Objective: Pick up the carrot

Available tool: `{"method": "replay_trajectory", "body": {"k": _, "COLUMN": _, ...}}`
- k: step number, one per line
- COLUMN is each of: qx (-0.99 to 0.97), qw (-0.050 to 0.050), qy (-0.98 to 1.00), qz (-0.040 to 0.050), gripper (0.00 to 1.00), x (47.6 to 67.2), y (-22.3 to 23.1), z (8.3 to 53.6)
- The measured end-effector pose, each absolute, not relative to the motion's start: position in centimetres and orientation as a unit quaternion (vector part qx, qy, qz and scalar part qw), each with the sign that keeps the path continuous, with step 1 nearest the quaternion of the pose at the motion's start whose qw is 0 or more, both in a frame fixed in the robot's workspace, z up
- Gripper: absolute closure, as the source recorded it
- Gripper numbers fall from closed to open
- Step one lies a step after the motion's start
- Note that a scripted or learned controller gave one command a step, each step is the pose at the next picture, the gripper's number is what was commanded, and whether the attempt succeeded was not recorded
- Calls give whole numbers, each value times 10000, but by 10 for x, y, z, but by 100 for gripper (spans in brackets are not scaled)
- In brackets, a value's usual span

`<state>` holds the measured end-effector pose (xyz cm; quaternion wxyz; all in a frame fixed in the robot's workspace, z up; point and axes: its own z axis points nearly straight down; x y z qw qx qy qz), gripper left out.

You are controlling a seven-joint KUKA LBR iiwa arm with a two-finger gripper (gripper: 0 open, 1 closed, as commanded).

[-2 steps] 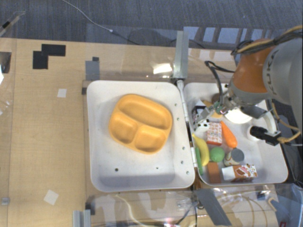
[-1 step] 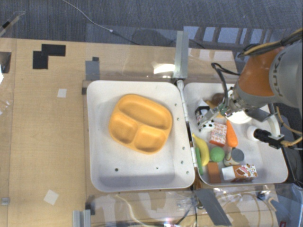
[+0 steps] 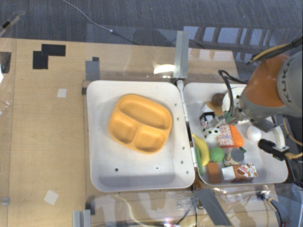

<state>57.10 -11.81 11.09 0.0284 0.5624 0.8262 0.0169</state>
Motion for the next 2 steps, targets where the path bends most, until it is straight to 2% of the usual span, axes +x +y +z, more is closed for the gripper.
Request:
{"method": "replay_trajectory", "body": {"k": 1, "qx": 5511, "qw": 291, "qy": 8338, "qz": 154, "gripper": 0, "x": 539, "y": -143, "z": 111}}
{"method": "replay_trajectory", "body": {"k": 2, "qx": 5091, "qw": 318, "qy": 8600, "qz": 135, "gripper": 0, "x": 522, "y": -160, "z": 111}}
